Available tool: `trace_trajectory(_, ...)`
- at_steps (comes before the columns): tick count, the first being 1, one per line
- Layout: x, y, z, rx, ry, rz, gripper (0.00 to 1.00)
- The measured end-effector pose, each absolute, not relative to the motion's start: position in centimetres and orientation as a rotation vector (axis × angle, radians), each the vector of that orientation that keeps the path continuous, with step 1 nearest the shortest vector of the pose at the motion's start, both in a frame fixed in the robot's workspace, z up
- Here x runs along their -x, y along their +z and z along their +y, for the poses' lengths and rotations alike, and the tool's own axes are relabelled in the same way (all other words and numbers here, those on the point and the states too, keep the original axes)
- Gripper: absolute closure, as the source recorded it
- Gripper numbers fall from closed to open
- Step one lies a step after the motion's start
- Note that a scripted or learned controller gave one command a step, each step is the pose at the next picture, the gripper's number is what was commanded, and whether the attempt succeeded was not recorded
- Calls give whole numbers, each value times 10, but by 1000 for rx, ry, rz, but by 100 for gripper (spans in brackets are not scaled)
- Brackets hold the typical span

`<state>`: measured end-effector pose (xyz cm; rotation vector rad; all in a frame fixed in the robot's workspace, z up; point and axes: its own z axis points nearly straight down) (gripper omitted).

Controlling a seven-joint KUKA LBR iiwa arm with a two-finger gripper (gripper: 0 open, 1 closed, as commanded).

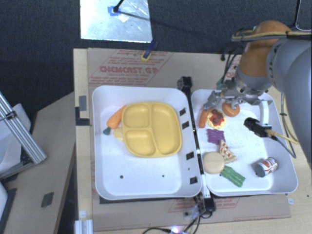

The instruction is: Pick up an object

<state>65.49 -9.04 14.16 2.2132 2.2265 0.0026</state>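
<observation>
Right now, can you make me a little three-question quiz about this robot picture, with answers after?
1. True or false: the yellow plate lies in the left bin.
2. What lies against the plate's left edge? A) carrot B) spoon C) cup
3. Fill in: the claw hangs over the ____ bin.

Key: 1 true. 2 A. 3 right.

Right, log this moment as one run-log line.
arm: over right bin | end effector: above toy food, nothing seen held | nearest: orange piece, yellow-red piece | left bin: yellow tray, carrot
</observation>
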Motion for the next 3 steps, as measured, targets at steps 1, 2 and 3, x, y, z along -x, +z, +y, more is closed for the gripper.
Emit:
trace_trajectory(1,-657,94,-91,-2211,1,2224,0)
trace_trajectory(2,-660,109,-92,-2205,11,2219,100)
trace_trajectory(3,-658,171,-87,-2214,5,2225,100)
